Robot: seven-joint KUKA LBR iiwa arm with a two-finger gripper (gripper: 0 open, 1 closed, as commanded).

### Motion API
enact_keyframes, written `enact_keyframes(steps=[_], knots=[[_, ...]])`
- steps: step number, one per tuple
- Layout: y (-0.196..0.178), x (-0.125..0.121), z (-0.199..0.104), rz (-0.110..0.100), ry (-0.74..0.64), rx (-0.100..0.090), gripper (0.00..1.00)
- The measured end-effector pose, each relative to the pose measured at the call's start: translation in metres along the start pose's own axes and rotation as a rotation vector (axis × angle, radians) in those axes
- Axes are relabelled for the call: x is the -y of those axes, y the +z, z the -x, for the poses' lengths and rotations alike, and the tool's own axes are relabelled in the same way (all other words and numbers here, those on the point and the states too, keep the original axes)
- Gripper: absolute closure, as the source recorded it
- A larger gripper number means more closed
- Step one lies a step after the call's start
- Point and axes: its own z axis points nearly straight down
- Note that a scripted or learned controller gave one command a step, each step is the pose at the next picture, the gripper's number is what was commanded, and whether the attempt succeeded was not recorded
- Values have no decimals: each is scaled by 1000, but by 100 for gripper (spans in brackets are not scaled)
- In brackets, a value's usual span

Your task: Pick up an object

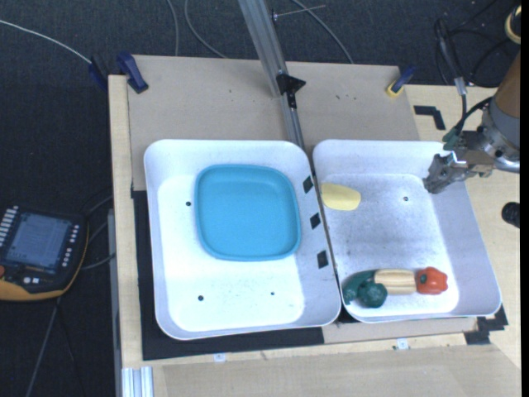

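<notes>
The right bin (463,222) holds a pale yellow lemon-shaped piece (340,197) by its left wall. Along its front wall lie a dark green item (365,292), a tan stick-shaped piece (395,281) and a red tomato-like piece (430,280) in a row. My gripper (438,178) hangs at the bin's back right corner, over its rim, far from all of them. Nothing shows between its fingers.
A blue square plate (248,212) sits in the left bin (169,296). A metal pole (264,31) slants down between the bins. Blue and yellow clamps mark the bench's back corners. A handheld controller (37,251) lies off the bench to the left.
</notes>
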Motion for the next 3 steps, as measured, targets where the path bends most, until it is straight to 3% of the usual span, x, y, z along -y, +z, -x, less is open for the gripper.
enact_keyframes(steps=[1,3], knots=[[-25,-1,0,-4,0,-1,100],[5,-4,-94,-7,-4,-2,100]])
